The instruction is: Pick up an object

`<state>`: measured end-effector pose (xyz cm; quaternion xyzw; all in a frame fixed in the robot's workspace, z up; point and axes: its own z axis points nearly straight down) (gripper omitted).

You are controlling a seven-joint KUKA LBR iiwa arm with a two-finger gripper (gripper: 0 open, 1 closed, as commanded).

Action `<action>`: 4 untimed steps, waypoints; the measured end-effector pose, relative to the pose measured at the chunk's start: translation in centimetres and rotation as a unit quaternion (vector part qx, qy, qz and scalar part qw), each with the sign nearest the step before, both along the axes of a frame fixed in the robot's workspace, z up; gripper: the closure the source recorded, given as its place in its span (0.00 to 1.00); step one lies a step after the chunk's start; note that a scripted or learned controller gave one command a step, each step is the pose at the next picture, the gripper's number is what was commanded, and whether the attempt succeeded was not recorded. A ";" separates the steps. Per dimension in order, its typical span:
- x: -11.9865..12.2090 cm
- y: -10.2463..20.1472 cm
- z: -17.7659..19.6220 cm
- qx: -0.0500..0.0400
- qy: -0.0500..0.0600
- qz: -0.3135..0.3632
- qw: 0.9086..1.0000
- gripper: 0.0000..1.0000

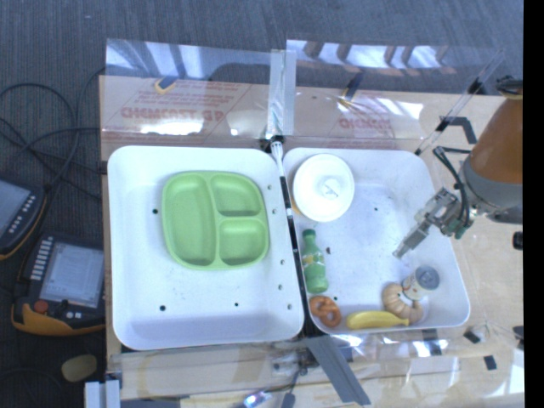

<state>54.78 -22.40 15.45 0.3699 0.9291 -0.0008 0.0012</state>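
A: Camera view: gripper (406,246) hovering over right bin (374,219), fingers apart, holding nothing.

B: Nearest pick: banana (376,320) along the bin's front wall. Probably light, smooth, curved; best pinched across the middle.

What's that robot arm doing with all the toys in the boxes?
It is trying to pick something up. The robot's hand hangs over the right bin, with nothing between its fingers. Below it lie a banana, a little doll and a grey cap. A green bottle, a donut and a white bowl sit there too. The left bin holds a green tray.
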 end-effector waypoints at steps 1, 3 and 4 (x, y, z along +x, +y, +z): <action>-6.2 0.0 -2.6 0.001 0.001 -0.007 1.000 0.00; 3.5 7.7 -6.5 -0.001 -0.007 -0.044 0.999 0.00; 1.3 0.7 -6.2 0.001 -0.002 -0.154 0.988 0.00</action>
